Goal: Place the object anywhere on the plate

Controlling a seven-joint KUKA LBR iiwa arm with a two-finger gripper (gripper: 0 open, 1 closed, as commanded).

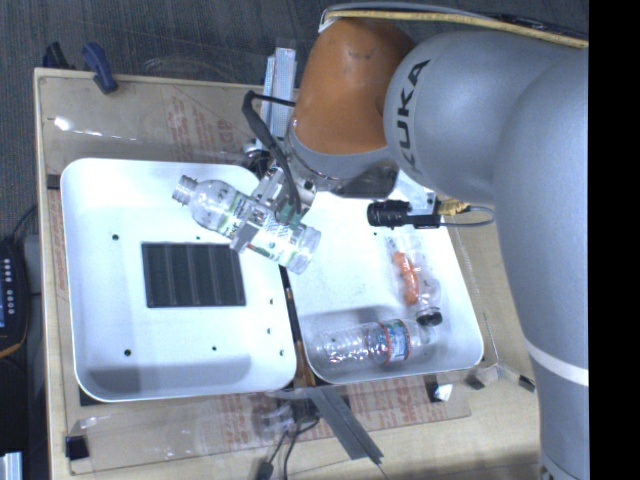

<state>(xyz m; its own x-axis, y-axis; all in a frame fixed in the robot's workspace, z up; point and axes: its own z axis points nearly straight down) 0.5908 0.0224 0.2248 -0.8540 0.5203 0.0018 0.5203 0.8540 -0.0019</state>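
On the wooden bench [60, 128], the left shallow white bin [90, 268] is carrying a dark ribbed rectangular plate [193, 274], while the two-finger gripper [262, 213] is clasping a clear plastic bottle [245, 222] just right of and beyond it, release onto the plate remaining.

Wooden bench [60, 118] with 2 white bins, left [90, 268] and right [465, 333], side by side.

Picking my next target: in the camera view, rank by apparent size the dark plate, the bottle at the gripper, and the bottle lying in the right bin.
1. Plate
2. Bottle at the gripper, raised nearer the camera, so unsure against the next
3. Bottle in the right bin
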